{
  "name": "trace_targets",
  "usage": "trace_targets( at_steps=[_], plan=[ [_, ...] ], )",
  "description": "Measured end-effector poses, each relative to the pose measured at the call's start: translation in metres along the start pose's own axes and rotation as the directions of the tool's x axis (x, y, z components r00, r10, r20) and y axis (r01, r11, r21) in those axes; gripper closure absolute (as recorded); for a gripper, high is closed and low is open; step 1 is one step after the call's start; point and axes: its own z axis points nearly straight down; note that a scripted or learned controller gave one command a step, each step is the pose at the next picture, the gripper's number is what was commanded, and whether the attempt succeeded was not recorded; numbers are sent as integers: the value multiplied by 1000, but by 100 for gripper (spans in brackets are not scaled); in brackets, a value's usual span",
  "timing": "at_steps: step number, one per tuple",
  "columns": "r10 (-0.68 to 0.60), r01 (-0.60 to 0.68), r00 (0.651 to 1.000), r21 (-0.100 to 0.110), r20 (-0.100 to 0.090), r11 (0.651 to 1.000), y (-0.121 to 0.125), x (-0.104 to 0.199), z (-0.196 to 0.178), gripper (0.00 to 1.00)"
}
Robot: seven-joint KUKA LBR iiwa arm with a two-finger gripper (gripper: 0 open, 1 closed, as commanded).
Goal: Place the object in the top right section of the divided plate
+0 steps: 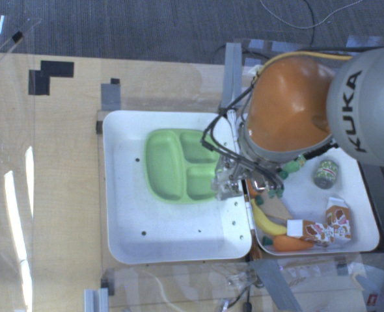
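A light green divided plate (169,168) lies in the left white bin (133,233), with one long section on its left and two smaller ones on its right. My gripper (226,179) hangs over the plate's right edge, near the lower right section and the wall between the bins. The orange band of the arm (286,103) covers the plate's upper right corner and part of the right bin. I see no object in the plate's visible sections.
The right bin (368,236) holds a banana (267,220), a carrot (291,243), a printed snack packet (332,225), a small can (326,172) and a green item (291,168) partly under the arm. Cables trail beside the gripper.
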Motion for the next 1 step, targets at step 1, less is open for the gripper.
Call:
trace_targets(
  at_steps=[1],
  plan=[
    [-160,160,987,3,-3,987,-17,19,2,100]
  ],
)
